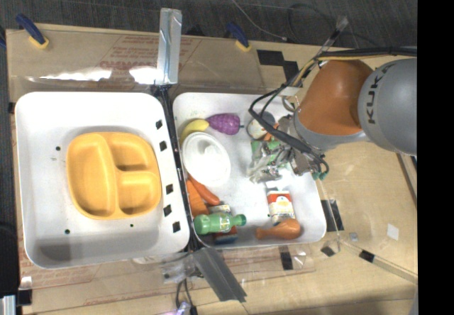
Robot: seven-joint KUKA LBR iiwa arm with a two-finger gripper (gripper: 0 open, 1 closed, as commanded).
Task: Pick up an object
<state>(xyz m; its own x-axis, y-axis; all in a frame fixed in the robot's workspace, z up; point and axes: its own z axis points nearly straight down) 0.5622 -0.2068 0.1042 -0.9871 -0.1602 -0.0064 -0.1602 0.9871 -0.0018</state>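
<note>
Cardboard sheeting is covering the bench (369, 186), and we are looking down on two shallow white bins sitting side by side on it. We are seeing a yellow divided tray (113, 173) lying in the left bin (42, 122). The right bin (312, 200) is holding the clutter: a white bowl (207, 156), a purple bunch of grapes (225, 123), a yellow piece (194, 126) touching the bowl's upper edge, orange carrot-like pieces (198, 195), a green bottle (220, 222) lying on its side, a small jar with a red and white label (280, 205), and an orange piece (280, 231) just below it.

We are watching the arm (355, 104) reaching in from the right, its gripper (268, 161) hanging over the upper right part of the right bin amid cables; whether it is spread or pressed together we cannot tell, and nothing is showing as caught in it.

We are judging the small jar, just beside the gripper, to be the nearest candidate. It is probably light and stiff, though its smooth sides may be slippery. We would be taking it across its narrow body, away from the orange piece.
</note>
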